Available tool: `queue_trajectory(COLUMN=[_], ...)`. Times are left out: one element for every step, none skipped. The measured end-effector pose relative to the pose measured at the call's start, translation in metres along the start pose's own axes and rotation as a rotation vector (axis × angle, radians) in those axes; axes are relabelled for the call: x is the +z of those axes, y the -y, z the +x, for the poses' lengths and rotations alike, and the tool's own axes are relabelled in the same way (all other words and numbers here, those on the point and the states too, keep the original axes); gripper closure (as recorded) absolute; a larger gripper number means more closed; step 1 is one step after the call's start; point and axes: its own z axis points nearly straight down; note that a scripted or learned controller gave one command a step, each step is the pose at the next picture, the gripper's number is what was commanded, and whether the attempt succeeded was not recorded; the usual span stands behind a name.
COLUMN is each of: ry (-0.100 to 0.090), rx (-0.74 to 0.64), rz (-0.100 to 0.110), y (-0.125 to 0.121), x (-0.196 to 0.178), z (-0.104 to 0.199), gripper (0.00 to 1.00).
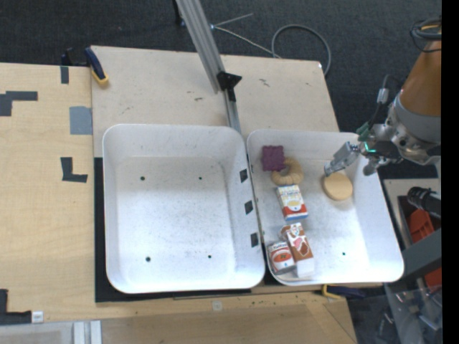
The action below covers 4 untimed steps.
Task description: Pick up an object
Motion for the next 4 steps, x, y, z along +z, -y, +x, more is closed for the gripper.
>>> queue_trajectory(ry=[0.001, 0.001, 0.000, 0.000], rx=[-0.001, -0.001, 0.000, -0.001], rz=[-0.005, 0.000, 0.002, 0.001], y=[-0.001, -0.005, 0.006, 0.001], x=[-0.003, 0.042, 0.100, 0.150], z=[0.000, 0.004, 0.002, 0.011], gripper=[0.00, 0.00, 0.00, 0.00])
